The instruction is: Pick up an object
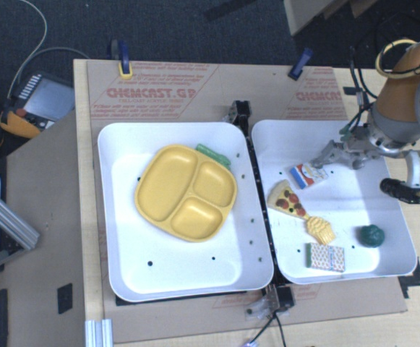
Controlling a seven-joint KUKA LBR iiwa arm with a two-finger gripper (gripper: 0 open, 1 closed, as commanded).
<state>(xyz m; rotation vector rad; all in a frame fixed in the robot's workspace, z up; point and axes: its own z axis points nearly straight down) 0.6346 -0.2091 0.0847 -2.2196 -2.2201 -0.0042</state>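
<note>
The gripper (pixel 330 155) hangs low over the right bin (pixel 390 262), its fingers spread and holding nothing. The carton (pixel 303 176) lies just beside the fingertips, to their lower left and apart from them. Farther that way lie the pizza slice (pixel 288 200) and yellow toy (pixel 321 229); the patterned pack (pixel 326 257) and green ball (pixel 371 235) lie well below the fingers. The yellow tray (pixel 186 192) sits in the left bin (pixel 123 266)

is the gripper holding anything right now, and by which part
Cannot be told. The gripper sits just above the small red, white and blue packet in the right bin, with nothing visibly between the jaws.
</note>
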